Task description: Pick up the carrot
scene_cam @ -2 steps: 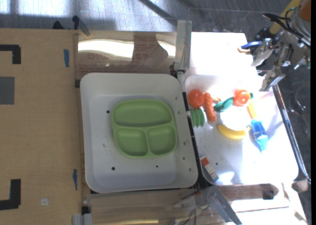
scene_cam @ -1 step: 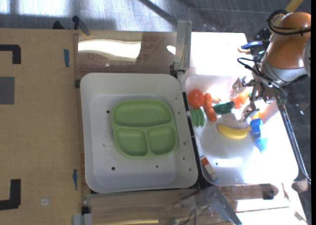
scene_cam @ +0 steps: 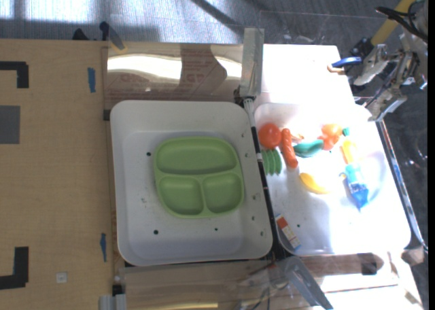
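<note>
Lying in the right bin [scene_cam: 391, 234], the carrot [scene_cam: 289, 149] sits beside a red ball [scene_cam: 269, 136], untouched. Nothing is picked up yet. Up in the far right corner, the pincer [scene_cam: 387, 77] waits; I cannot tell how it is set.

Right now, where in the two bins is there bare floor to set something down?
The left white bin has bare floor all around the green three-compartment plate. In the right white bin, the lower part below the yellow banana-shaped toy looks bare. The upper-left is crowded around the orange carrot.
</note>
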`<state>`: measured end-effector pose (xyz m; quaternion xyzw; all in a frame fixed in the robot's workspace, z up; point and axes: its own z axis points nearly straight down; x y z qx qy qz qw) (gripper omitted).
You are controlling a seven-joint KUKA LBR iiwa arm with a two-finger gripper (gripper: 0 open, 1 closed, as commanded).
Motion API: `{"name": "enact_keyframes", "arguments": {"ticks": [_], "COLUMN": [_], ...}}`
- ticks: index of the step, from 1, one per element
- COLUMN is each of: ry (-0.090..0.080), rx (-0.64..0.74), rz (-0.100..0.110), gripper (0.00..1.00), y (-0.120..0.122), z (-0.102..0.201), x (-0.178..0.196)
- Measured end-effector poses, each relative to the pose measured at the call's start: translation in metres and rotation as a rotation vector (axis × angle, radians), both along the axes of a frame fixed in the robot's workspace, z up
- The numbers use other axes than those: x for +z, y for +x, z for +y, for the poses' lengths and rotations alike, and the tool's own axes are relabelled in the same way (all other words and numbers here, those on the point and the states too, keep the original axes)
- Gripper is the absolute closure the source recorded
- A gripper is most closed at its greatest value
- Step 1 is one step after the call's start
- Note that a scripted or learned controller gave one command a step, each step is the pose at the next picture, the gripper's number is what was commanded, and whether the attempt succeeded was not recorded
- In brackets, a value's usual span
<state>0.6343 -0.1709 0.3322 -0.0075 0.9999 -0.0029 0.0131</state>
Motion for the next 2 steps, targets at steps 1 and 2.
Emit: {"name": "enact_keyframes", "arguments": {"ticks": [1, 2], "ry": [0.011, 0.001], "rx": [0.004, 0.173], "rz": [0.037, 0.014], "gripper": [0.0, 0.0], "y": [-0.008, -0.044], "z": [0.034, 0.052], "x": [-0.156, -0.222]}}
